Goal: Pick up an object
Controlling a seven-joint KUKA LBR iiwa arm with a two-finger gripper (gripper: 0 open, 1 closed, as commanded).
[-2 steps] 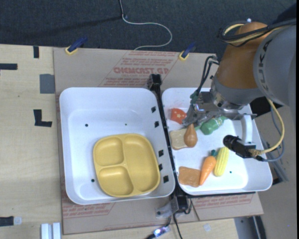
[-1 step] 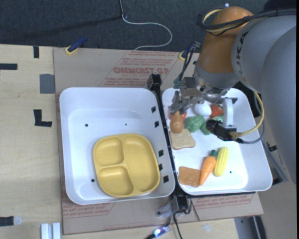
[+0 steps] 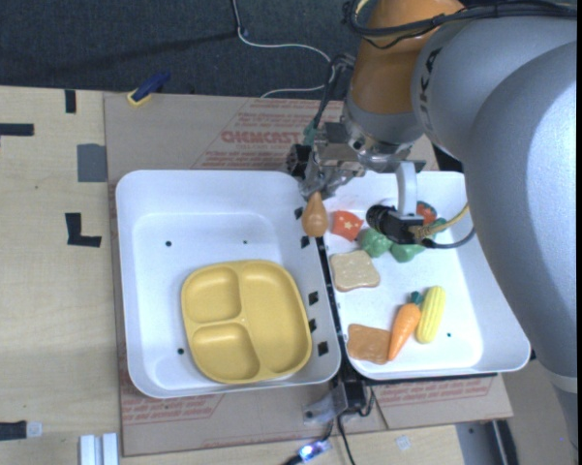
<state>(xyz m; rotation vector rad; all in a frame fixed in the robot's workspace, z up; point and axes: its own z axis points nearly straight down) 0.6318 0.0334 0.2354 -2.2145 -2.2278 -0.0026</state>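
My gripper (image 3: 317,188) hangs over the divider between the two bins, near their far end. A small tan, egg-shaped toy (image 3: 315,217) sits directly under its fingers, seemingly pinched between them and lifted above the rim. In the right bin (image 3: 484,342) lie a red-orange piece (image 3: 347,224), a green piece (image 3: 376,243), a slice of toast (image 3: 354,271), a carrot (image 3: 403,328), a corn cob (image 3: 431,314) and an orange wedge (image 3: 368,343).
The left bin (image 3: 145,211) holds a yellow divided plate (image 3: 244,320) toward its near side. A black cable loop (image 3: 399,223) from the wrist dangles over the right bin's far part. The grey arm covers the upper right.
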